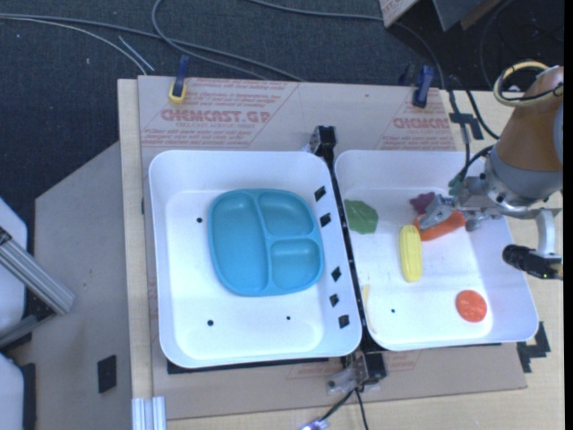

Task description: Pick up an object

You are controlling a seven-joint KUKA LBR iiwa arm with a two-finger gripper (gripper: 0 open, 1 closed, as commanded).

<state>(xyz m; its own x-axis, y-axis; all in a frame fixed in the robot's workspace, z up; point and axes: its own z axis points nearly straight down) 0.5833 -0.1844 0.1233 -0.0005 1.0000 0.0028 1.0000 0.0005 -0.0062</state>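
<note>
My gripper (439,215) hangs low over the back of the right bin (445,333), reaching in from the right. Its tip is right at an orange carrot-like piece (445,230) and beside a small purple piece (421,202). Whether it has hold of either one cannot be made out. A yellow corn cob (410,253) lies just in front of the gripper toward the bin's middle. Near the bin's left wall sits a green leafy piece (362,216). An orange-red round piece (471,305) rests near the front right corner.
The left bin (179,267) holds a blue divided plate (265,240). A black divider strip (333,231) runs between the two bins. Bare white floor lies at the front left of the right bin.
</note>
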